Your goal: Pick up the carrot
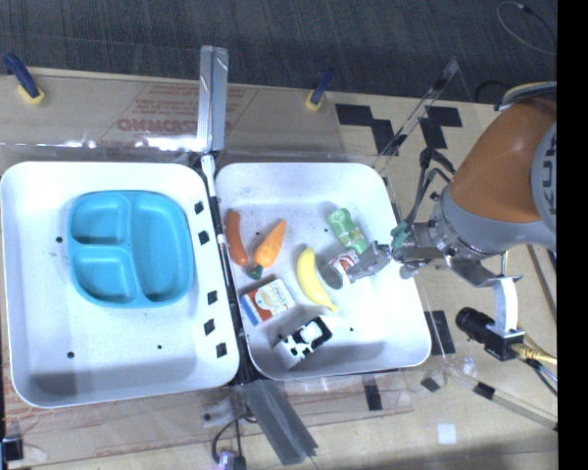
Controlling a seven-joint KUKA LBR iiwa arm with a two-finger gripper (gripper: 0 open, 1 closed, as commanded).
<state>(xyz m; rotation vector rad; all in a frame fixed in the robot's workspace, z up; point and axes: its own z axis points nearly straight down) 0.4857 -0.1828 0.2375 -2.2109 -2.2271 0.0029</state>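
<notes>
The carrot (270, 242) is an orange cone with a small green tip. It lies at a slant in the left part of the right bin (402, 306), beside a reddish-orange sausage-shaped piece (236, 238). My gripper (370, 260) reaches in from the right, low over the bin's right half. It is next to a small can (337, 268) and well to the right of the carrot, with a banana (312, 278) lying between them. Nothing shows as held by the gripper.
A green bottle (346, 228) lies just above the gripper. A small carton (265, 301) and a black-and-white object (304, 337) sit toward the bin's front. The left bin (29, 341) holds a blue divided plate (130, 247).
</notes>
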